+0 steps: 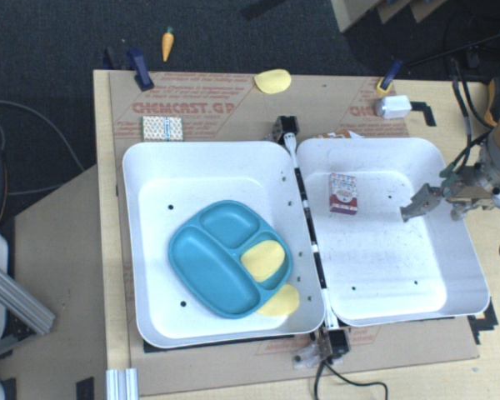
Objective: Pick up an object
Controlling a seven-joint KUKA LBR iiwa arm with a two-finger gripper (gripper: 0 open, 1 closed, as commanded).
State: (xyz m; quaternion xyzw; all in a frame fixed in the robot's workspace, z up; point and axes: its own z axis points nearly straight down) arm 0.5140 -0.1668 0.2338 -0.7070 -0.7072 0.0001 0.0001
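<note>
A small red and white packet (343, 194) lies flat in the upper left part of the right bin (450, 302). My gripper (437, 209) hangs over that bin's right side, well to the right of the packet. It is open, and between its fingers (416, 207) I see only the white bin floor. In the left bin (142, 223) lies a blue divided plate (212, 261) with a yellow piece (263, 259) in one compartment. A second yellow piece (279, 302) rests against the plate's lower right rim.
On the bench behind the bins lie a yellow blob (272, 81), a patterned sachet (162, 127), a blue clip (138, 70) and a white block (395, 106). Black clamps (285, 128) sit between the bins. Cables hang at the right edge.
</note>
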